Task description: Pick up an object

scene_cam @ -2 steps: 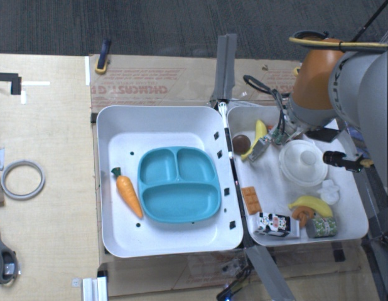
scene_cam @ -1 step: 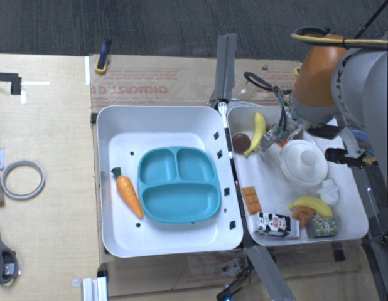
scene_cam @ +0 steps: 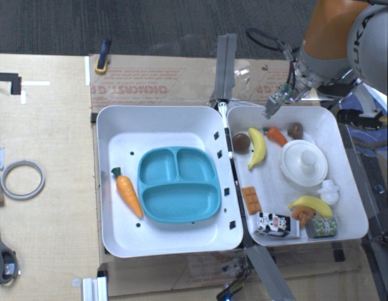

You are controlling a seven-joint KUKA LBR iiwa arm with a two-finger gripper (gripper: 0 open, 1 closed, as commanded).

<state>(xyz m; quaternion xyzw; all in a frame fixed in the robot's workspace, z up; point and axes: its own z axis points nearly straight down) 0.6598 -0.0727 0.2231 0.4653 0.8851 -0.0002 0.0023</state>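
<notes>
1. Two white bins sit side by side on the bench, and the gripper [scene_cam: 274, 106] hangs over the far edge of the right bin [scene_cam: 348, 168], arm reaching in from the right.
2. Nothing is between the tips; whether they are spread or closed, I cannot tell, they are too small and blurred.
3. Candidates below: a banana [scene_cam: 257, 148] just beside a dark round fruit [scene_cam: 242, 142], a small carrot [scene_cam: 277, 136] near the tips, and a brown lump [scene_cam: 296, 130] at the far wall.
4. Nearer the front, a white lidded bowl [scene_cam: 303, 162], a second banana [scene_cam: 311, 205], a cracker [scene_cam: 251, 199] and a cow-print carton [scene_cam: 273, 224].
5. Left bin [scene_cam: 112, 218]: a teal divided plate [scene_cam: 179, 184] with a larger carrot [scene_cam: 128, 193] beside it.
6. Risk, as I judge it: the far-end pieces are crowded, so a descent there could wedge between two and nudge both away.
7. Risk two: the rim is close under the wrist; a drop too near it could clip the wall.
8. The banana's curve may roll out of a pinch.
</notes>
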